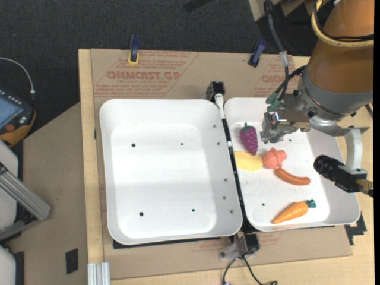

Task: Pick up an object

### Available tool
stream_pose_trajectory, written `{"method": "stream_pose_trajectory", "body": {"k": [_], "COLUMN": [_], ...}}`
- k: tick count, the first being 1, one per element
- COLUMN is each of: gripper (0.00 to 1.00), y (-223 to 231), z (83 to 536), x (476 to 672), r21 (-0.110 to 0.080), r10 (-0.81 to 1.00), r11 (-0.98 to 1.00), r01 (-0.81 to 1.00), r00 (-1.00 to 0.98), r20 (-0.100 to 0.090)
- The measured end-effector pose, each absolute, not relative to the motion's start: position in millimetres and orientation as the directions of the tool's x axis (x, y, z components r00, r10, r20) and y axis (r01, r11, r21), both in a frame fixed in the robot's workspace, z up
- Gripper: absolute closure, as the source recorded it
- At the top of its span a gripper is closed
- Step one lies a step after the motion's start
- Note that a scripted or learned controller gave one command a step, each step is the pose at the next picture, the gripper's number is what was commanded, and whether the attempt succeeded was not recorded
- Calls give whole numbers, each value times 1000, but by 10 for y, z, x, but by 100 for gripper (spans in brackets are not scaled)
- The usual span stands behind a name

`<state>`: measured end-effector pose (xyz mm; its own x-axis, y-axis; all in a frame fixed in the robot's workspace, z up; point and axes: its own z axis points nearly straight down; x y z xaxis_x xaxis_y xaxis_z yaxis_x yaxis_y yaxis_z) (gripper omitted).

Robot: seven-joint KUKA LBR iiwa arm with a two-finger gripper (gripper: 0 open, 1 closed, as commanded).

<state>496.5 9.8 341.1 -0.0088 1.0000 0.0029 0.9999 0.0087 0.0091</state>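
Several toy foods lie in the right bin (332,215): a purple grape bunch (249,138), a yellow piece (248,161), a pink piece (274,158), a red sausage (292,177) and an orange carrot (292,212). My gripper (270,132) hangs over the right bin's upper middle, just right of the grapes and above the pink piece. Nothing shows between its fingers.
The left bin (119,177) sits beside the right one, their rims meeting at a black hinge strip (230,159). Both rest on a cardboard sheet (178,70) held by clamps at the back. A black cylinder (335,171) on the arm juts over the right bin's right side.
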Motion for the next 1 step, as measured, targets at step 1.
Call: {"method": "stream_pose_trajectory", "body": {"k": [1], "gripper": [100], "y": [60], "z": [3463], "x": [4979], "r21": [4], "r10": [1000], "r11": [2], "r01": [1000], "r00": [-2], "r20": [-1]}}
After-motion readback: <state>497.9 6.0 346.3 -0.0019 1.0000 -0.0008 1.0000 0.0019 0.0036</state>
